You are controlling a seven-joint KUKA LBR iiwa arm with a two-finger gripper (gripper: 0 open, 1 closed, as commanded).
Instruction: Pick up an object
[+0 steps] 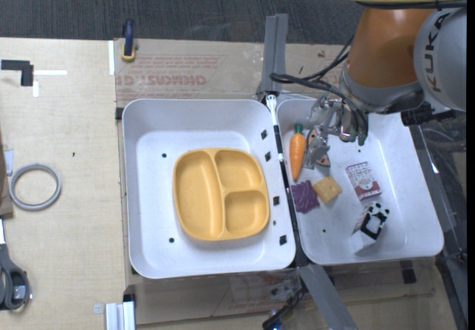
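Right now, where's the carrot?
The carrot lies in the right bin, hard against its left wall, just left of the gripper and above the purple piece.

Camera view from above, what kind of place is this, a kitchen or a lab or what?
Most likely a robotics lab test bench, not a kitchen. A KUKA arm reaches over two white bins; one holds a yellow divided plate, the other toy items like a carrot. Tape roll lies on the bench.
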